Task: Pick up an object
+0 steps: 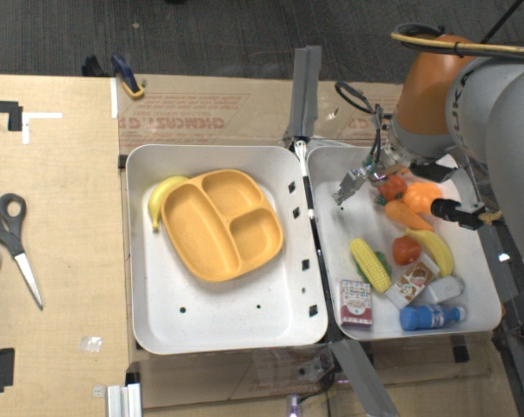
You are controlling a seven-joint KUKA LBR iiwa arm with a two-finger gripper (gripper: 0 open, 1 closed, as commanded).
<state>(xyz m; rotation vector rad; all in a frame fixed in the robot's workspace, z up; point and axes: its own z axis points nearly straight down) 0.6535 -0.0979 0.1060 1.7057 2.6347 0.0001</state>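
Two white bins sit on a wooden bench. At two o'clock, the gripper hangs spread above the right bin, pinching nothing. Every toy looks unlifted, so picking remains.

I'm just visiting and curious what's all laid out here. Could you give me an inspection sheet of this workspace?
Surface: wooden bench bearing left bin and right bin.
Job's things: left bin holds orange divided plate with banana at its edge; right bin holds corn cob, tomato, carrot, second banana, small carton, blue bottle.
Clutter: scissors on the bench.
Tool: tool low over the right bin's far end, nothing seen between its fingers.
Cables: black cable by the arm.
Surroundings: dark carpet.
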